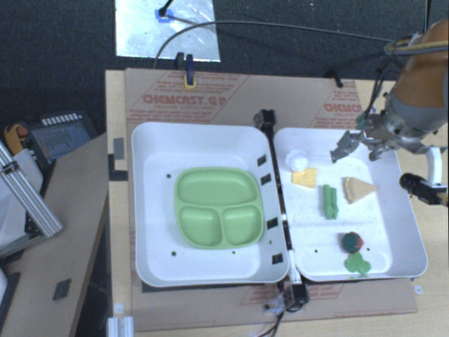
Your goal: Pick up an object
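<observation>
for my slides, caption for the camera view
Open gripper hovers over the right bin of toy food; green tray in the left bin.

Right bin (410,255) contents, all lying loose: white ball (297,161) near far-left corner, yellow wedge (304,178) just beside it, green pod (329,201) mid-floor, tan wedge (356,189) toward right wall, red-green berry (352,241) and green leaf (358,264) near front edge.

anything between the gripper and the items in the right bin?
Nothing visible. The two-finger gripper hangs open over the rear of the right white bin. The tan wedge-shaped piece and yellow flat slice lie just in front of it, apart from each other, with bare bin floor between.
</observation>
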You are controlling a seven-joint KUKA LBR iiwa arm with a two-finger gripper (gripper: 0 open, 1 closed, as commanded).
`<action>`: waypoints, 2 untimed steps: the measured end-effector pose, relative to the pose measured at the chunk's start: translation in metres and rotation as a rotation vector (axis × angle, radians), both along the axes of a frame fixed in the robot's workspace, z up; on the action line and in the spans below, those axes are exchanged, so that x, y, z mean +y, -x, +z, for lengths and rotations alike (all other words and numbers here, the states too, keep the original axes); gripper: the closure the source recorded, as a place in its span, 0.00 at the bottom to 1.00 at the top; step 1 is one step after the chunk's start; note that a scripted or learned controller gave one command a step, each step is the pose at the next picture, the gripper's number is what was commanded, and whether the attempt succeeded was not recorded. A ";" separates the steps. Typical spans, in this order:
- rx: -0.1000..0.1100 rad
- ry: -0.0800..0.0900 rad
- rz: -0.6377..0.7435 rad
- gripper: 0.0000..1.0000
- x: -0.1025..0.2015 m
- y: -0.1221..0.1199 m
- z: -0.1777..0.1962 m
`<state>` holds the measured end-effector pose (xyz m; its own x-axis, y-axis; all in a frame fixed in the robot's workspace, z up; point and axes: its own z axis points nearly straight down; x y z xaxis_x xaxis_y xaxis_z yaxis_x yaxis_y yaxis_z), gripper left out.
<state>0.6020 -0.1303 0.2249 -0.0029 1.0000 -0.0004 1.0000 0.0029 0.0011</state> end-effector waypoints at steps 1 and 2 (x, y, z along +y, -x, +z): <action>0.002 0.000 -0.001 0.00 0.000 -0.001 -0.042; 0.003 -0.001 -0.001 0.00 0.004 -0.003 -0.084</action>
